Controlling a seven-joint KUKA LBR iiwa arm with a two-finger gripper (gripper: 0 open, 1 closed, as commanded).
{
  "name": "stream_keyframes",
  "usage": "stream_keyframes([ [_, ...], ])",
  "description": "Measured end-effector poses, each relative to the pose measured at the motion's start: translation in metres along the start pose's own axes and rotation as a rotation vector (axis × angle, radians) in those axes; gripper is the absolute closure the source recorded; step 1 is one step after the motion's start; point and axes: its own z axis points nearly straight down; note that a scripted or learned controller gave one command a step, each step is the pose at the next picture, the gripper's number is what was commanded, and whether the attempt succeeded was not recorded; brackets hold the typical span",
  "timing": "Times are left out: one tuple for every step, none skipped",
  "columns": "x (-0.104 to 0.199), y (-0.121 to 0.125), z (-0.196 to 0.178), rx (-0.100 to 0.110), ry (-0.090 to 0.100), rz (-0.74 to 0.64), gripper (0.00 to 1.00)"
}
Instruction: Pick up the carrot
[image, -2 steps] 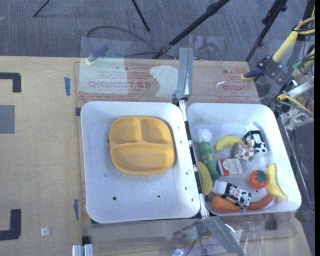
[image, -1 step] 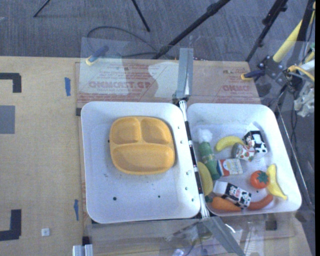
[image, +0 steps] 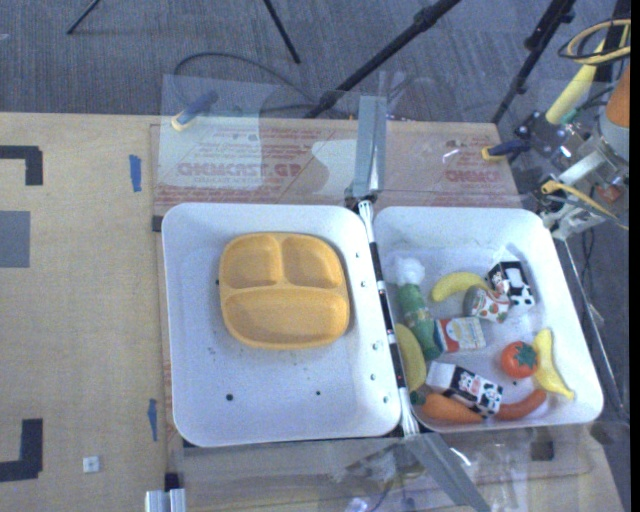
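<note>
The end effector (image: 590, 170) sits at the upper right, beyond the right white plastic bin (image: 572, 300), its grip state impossible to tell, while the orange tapered carrot (image: 450, 409) lies along that bin's near edge.

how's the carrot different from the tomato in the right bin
The carrot is long, tapered and orange; the tomato is round and red-orange with a green top. The carrot lies flat along the bin's near wall, partly under a cow-print carton; the tomato sits uncovered beside a banana. Both are toy foods in the right bin.
</note>
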Motion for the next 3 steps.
stream_keyframes([
  [-0.069,-0.031,-0.020,0.001,0.001,0.254,1.00],
  [-0.014,-0.006,0.027,-0.003,0.003,0.251,1.00],
  [-0.081,-0.039,-0.065,-0.001,0.002,0.245,1.00],
])
